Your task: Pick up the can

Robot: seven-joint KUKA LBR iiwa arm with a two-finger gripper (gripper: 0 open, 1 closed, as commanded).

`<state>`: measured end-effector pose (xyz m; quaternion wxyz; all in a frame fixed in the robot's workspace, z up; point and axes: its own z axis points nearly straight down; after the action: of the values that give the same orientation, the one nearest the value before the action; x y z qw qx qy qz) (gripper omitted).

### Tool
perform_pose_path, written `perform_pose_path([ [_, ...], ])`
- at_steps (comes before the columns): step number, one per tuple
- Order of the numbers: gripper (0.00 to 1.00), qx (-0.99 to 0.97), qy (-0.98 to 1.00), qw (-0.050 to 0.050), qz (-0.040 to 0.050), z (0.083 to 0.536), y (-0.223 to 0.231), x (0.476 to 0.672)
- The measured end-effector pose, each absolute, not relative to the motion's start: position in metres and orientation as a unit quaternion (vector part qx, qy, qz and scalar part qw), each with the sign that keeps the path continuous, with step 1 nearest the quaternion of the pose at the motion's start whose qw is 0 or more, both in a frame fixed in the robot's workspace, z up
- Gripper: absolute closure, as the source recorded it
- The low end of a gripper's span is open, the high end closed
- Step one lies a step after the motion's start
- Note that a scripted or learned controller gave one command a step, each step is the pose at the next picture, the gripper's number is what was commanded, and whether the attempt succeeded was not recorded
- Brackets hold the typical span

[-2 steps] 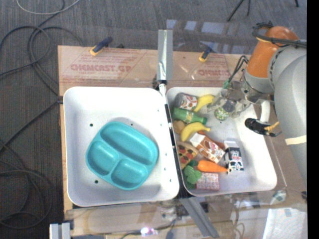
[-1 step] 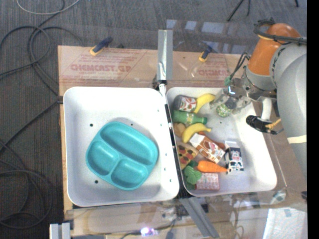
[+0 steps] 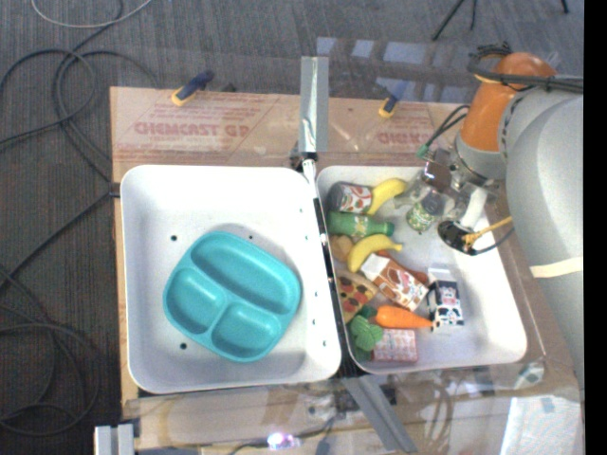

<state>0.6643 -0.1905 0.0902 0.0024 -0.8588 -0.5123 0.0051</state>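
Note:
A red and white can [image 3: 349, 197] lies on its side in the far left corner of the right bin [image 3: 493, 335], next to a yellow banana [image 3: 387, 192]. My gripper [image 3: 448, 195] hangs over the bin's far right part, well to the right of the can and apart from it. A small greenish round object [image 3: 422, 218] sits just below and to the left of the gripper; I cannot tell whether the two touch. The arm's orange band [image 3: 493, 112] shows above the wrist.
The right bin also holds a green bottle [image 3: 358, 225], a second banana [image 3: 372, 249], a food carton [image 3: 398, 282], a carrot [image 3: 403, 318], a small black and white carton [image 3: 444, 306] and a pink packet [image 3: 394, 347]. A teal divided plate [image 3: 232, 294] lies in the left bin [image 3: 142, 216].

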Motion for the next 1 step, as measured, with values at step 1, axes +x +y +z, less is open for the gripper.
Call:
perform_pose_path([
  [1, 1.0, -0.904, -0.428, 0.0, 0.002, 0.2164, -0.0789, 0.6681],
])
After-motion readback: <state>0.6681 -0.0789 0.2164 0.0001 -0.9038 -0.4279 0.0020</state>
